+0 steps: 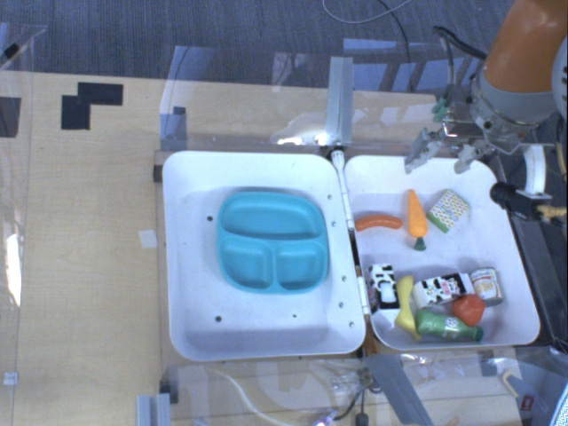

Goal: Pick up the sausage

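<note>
The sausage (378,223) lies at the right bin's (517,264) left wall, just beside the carrot (415,216). The gripper (441,155), fingers apart and empty, is best lowered astride it, crosswise, clear of the carrot.

Glossy orange sausage (378,223); smooth blue plastic tray (272,252); matt white bins (191,238); pale wood-look bench (80,264)

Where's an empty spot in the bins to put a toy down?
The left bin has bare white floor all around the blue tray, widest below it. In the right bin, there is room between the sausage and the milk carton, and near the top rim under the gripper. Its bottom is crowded: banana, green bottle, tomato, can.
</note>
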You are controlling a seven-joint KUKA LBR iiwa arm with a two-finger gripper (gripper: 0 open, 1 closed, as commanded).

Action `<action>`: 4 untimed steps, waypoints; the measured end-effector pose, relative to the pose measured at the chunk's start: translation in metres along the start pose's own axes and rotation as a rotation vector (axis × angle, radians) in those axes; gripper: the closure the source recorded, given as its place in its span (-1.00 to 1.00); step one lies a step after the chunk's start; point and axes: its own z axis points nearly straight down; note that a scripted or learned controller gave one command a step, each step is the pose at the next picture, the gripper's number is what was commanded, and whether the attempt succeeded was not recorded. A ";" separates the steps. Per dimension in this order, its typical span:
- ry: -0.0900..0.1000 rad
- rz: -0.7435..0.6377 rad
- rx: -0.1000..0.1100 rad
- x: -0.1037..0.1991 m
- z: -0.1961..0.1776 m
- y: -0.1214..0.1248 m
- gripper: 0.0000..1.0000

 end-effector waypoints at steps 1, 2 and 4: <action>0.001 -0.223 -0.002 0.072 0.024 -0.097 -1.00; 0.000 -0.223 -0.002 0.072 0.024 -0.097 -1.00; 0.000 -0.304 -0.005 0.112 -0.078 -0.050 1.00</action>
